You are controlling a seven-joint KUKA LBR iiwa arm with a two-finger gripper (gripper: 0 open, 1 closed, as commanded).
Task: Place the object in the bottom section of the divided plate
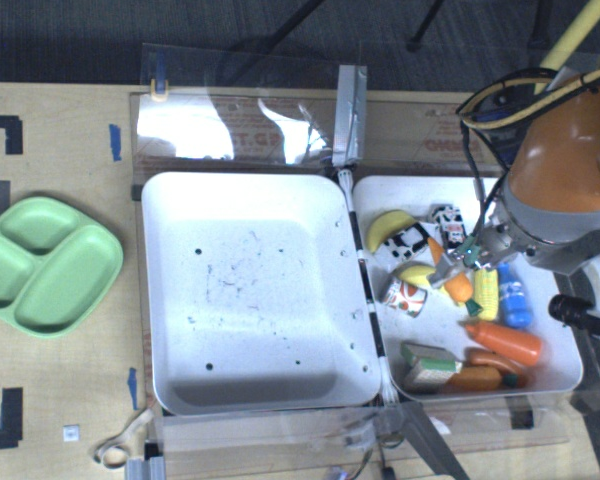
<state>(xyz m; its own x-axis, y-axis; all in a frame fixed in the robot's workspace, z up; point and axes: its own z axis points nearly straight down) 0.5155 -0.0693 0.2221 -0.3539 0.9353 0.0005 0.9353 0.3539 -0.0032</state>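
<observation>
Green divided plate [48, 265] sits at the bench's left edge. Right of it, in the right bin [570, 368], we see the gripper [464, 261] low among toy food, near a small carrot [458, 286]; we cannot tell its finger state. We judge the carrot light, stiff, slippery; grasp mid-body.

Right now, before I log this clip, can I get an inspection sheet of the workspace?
Surface: wooden bench bearing a left bin and a right bin.
Job's things: green divided plate on the bench, left of the bins; nothing seen in its sections.
Clutter: right bin holds toy food, including a banana, corn cob, carrot.
Grippers: gripper low over the right bin's pile.
Cables: black and yellow, looped above the arm.
Surroundings: dark floor beyond the bench.
</observation>
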